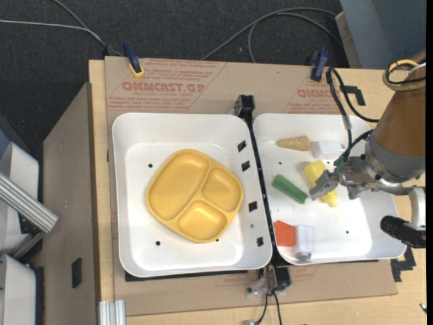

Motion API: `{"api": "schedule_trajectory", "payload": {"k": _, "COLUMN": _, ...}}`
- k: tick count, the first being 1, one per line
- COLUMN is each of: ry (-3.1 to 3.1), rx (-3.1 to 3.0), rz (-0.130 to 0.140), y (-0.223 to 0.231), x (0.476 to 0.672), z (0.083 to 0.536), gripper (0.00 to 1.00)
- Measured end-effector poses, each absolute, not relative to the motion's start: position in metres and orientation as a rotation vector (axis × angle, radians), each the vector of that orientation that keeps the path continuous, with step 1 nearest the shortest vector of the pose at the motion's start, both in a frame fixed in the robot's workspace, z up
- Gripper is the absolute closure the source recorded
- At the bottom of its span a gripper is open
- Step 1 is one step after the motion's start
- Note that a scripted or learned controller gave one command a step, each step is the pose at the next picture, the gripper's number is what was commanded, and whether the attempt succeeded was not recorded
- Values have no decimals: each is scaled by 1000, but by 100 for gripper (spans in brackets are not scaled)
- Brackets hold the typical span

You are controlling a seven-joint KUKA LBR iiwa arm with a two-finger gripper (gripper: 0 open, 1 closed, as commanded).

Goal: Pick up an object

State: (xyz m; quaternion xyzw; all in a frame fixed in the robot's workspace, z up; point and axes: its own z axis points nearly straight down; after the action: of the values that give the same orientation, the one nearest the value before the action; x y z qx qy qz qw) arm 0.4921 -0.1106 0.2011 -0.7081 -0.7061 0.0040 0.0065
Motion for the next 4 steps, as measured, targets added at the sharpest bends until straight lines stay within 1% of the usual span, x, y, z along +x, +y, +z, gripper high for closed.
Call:
{"api": "schedule_trajectory", "payload": {"k": 1, "ry": -2219, "rx": -2218, "rz": 2, "y": -110, "x": 495, "z": 206, "gripper": 0}}
{"api": "schedule_trajectory", "payload": {"k": 2, "ry": -2215, "rx": -2217, "rz": 5, "y": -113, "x": 498, "z": 162, "gripper": 0}}
{"api": "schedule_trajectory", "payload": {"k": 3, "ry": -2215, "rx": -2217, "rz": 5, "y": -116, "x": 506, "z": 111, "gripper": 0}}
{"api": "schedule_trajectory", "payload": {"k": 4, "ry": -2217, "rx": -2217, "rz": 3, "y": -115, "x": 506, "z": 83, "gripper": 0}}
